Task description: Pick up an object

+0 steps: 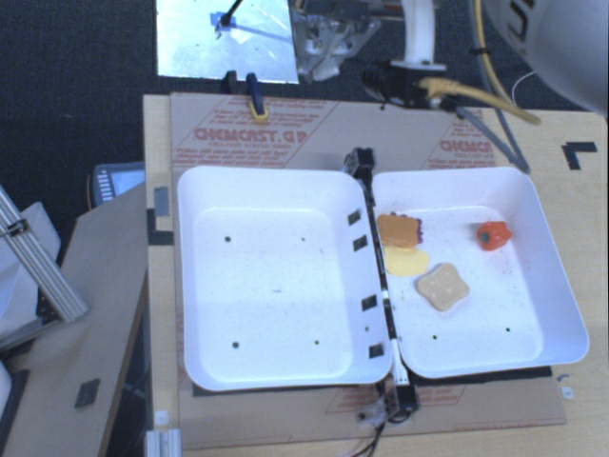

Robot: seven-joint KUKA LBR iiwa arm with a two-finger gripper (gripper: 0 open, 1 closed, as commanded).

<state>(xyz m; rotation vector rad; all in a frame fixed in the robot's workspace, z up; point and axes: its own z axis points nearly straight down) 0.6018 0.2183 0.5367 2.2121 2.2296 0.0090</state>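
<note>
1. "CHEMCAST" lettering [249, 134] is showing red on the board, upper centre.
2. The gripper [324, 46] is hovering at the top centre; finger state unclear.
3. A toast piece [442, 287], cheese slice [406, 262], sandwich [399, 229] and red pepper [493, 235] are lying in the right bin [557, 298].

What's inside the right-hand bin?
The right bin holds a toast slice, a yellow piece, an orange-brown item with purple behind it, mostly covered, and a red-orange item.

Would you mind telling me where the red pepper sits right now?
The red pepper lies in the right bin, near its far right corner, apart from the bread slice and yellow piece to its left.
</note>
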